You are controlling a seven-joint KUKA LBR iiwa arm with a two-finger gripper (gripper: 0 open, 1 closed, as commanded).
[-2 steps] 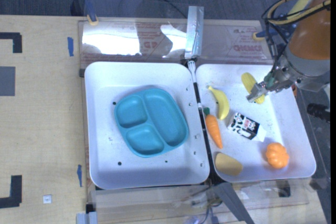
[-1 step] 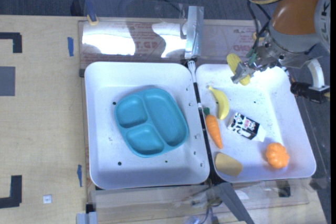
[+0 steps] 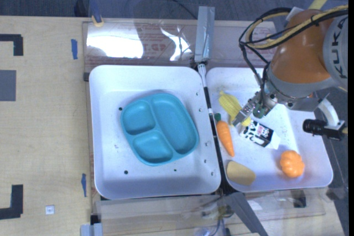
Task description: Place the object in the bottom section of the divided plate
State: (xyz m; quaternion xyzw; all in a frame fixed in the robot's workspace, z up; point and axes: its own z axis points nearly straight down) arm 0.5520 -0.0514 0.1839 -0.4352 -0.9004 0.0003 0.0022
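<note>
- Arm reaches in from the right; the pincer [image 3: 247,113] sits low over the right bin [image 3: 310,179], between the corn cob [image 3: 228,102] and a small black-and-white printed item [image 3: 259,134].
- Pincer state: cannot tell. Its tip is small and partly masked by the wrist body, and nothing is visibly lifted.
- Other objects in the right bin: carrot [image 3: 224,137] against the left wall, a tan wedge [image 3: 240,173] at the near edge, an orange round fruit [image 3: 291,163] toward the near right.
- Which object is the target is not settled; judging by the tip position, the corn cob or the printed item is likeliest. All of them lie in the right bin.
- Blue divided plate [image 3: 160,129] lies in the left bin [image 3: 105,174], all three sections bare. The bottom section [image 3: 154,148] is the compartment nearest the camera.
- Step in hand, as judged: the pick stage. No transfer has begun.
- Next move calls for a secure grip, a lift clear of the wall between the bins, travel left, and a release over the bottom section, clear of the plate's inner ridges.
</note>
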